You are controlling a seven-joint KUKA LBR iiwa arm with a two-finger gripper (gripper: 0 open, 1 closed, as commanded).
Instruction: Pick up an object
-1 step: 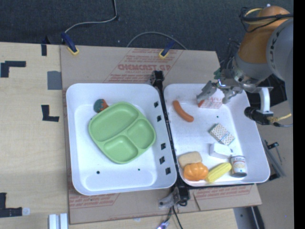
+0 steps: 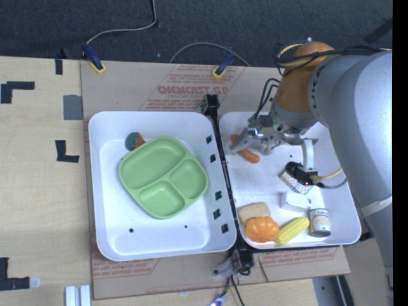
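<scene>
**Gripper low over an orange piece at the far side of the right bin**

Along the near wall of the right bin point(image 2: 299, 243) sits a loose cluster: a pumpkin point(image 2: 261, 229), a yellow cob point(image 2: 291, 229) leaning on it, a small jar point(image 2: 320, 222) to the right and a tan slab point(image 2: 253, 211) just behind. They look scattered as picking stock rather than set out in order.

In the left bin point(image 2: 159, 238) a green plate point(image 2: 164, 176) lies flat across the middle. A small teal lump point(image 2: 133, 140) touches its far left rim.

Farther back, the arm bends down from the right and brings the gripper point(image 2: 256, 143) to the far left part of the right bin, close to the wall between the bins. An orange piece point(image 2: 249, 157) lies on the floor there, right at the gripper's tip, and is the likely target. Whether the gripper is wide, narrow or closed on it cannot be told, as the wrist hides the contact. The piece seems to rest on the bin, not lifted.
</scene>
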